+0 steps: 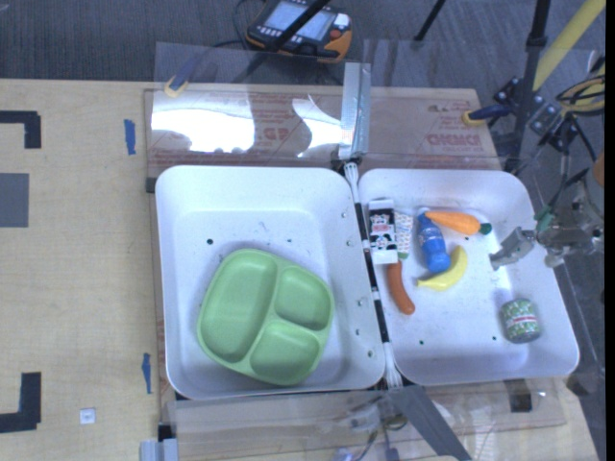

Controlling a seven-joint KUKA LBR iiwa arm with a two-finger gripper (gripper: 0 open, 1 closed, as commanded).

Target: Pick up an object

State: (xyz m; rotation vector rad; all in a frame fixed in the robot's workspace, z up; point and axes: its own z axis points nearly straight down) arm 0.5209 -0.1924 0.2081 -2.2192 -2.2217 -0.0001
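We see two shallow white bins side by side on a wooden tabletop. The left bin holds a green divided plate with three compartments, lying flat toward the near side of the bin. The right bin holds the small objects: a black and white box lies against the left wall, and just below it an orange-red sausage-shaped toy lies along the same wall. Beside the box to the right is a blue bottle, with an orange carrot just above it and a yellow banana curving under it, touching or almost touching the bottle. Well apart from these, near the bin's right corner, a small round green-patterned can stands by itself. The gripper reaches in from the right and sits over the right part of the right bin, between the banana and the can, apart from both; nothing shows between its fingers, though we cannot tell whether they are spread or closed. A handheld controller lies on the floor beyond the tabletop.
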